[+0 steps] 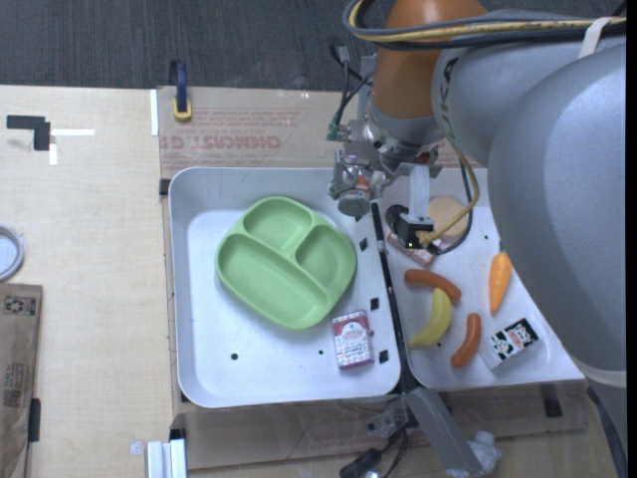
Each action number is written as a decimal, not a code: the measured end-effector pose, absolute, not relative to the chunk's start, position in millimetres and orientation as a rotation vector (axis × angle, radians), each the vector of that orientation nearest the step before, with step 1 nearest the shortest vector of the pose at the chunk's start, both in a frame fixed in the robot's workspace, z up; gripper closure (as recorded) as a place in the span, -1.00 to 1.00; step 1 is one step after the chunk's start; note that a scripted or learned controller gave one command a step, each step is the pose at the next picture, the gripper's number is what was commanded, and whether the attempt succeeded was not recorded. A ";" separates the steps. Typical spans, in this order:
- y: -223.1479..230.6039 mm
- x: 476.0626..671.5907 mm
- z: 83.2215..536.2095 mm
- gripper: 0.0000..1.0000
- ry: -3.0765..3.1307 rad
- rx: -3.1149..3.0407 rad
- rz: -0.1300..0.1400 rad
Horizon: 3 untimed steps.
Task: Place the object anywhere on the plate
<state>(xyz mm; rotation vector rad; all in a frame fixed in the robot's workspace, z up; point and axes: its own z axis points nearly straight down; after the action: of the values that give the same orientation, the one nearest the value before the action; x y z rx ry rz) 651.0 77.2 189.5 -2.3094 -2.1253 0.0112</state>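
Hovering between the bins, nothing placed yet

My pincer (350, 192) sits at the plate's (287, 260) far right edge; can't tell its state. Sausage (432, 283) and banana (433, 319) wait in the right bin (557, 361); I'd drop straight down, centred.

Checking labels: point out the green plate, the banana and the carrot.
green plate (261, 267), camera view, floor of the large compartment.
banana (435, 322), camera view, middle of its curve.
carrot (498, 279), camera view, middle of its body.
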 end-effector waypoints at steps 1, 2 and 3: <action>76.9 651.2 189.9 -1.00 -2.126 -2.310 0.011; 102.3 619.6 135.5 -1.00 -2.151 -2.287 0.006; 101.6 658.8 144.1 -1.00 -2.247 -2.194 0.007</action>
<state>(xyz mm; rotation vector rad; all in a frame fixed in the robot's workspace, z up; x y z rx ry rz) 658.8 101.6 144.1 -2.1942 -2.2471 0.0071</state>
